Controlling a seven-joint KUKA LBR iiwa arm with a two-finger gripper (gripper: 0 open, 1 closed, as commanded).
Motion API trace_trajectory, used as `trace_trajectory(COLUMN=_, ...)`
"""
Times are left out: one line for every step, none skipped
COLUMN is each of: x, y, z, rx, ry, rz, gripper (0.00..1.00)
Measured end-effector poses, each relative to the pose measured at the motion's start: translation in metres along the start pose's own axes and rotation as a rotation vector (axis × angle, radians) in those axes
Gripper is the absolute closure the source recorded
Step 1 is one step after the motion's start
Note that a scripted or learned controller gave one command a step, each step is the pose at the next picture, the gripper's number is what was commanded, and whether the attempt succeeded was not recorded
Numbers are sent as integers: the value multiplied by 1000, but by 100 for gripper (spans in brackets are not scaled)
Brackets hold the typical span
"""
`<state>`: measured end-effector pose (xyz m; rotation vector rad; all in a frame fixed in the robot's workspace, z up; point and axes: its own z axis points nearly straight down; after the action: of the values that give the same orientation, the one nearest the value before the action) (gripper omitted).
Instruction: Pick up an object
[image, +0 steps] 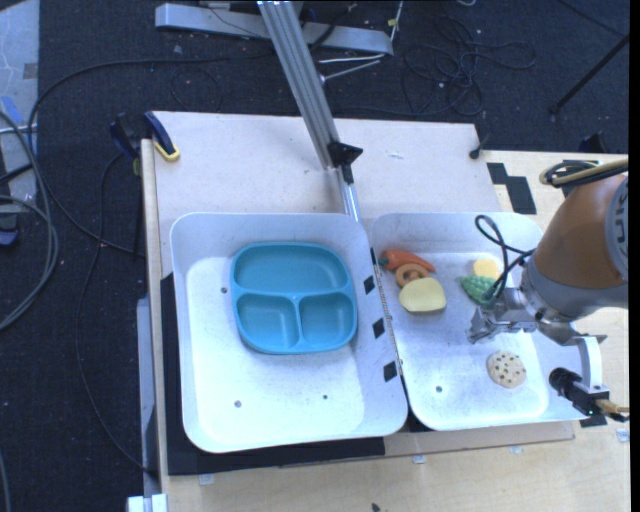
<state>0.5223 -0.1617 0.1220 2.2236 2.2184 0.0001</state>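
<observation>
Approach step: the tool hovers low in the right bin above the cookie, grip state unclear, needing a drop onto it.

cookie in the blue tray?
No. The cookie lies on the floor of the right bin, while the blue tray sits in the left bin.

The divided tray looks like smooth blue plastic with a slight sheen. The bins are matt white; the table is pale, dull board.
</observation>
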Motion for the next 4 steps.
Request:
trace_trajectory(x=7, y=-2, z=-45, rx=-3, ry=-1, rz=-5, gripper=100)
trace_trajectory(x=16, y=0, z=-101, rx=-4, ry=-1, rz=-6, gripper=100)
trace_trajectory(x=16, y=6, z=-164, rx=-7, ry=-2, rz=-6, gripper=100)
trace_trajectory(x=59, y=15, z=-154, rx=1, ry=1, rz=-9, gripper=100)
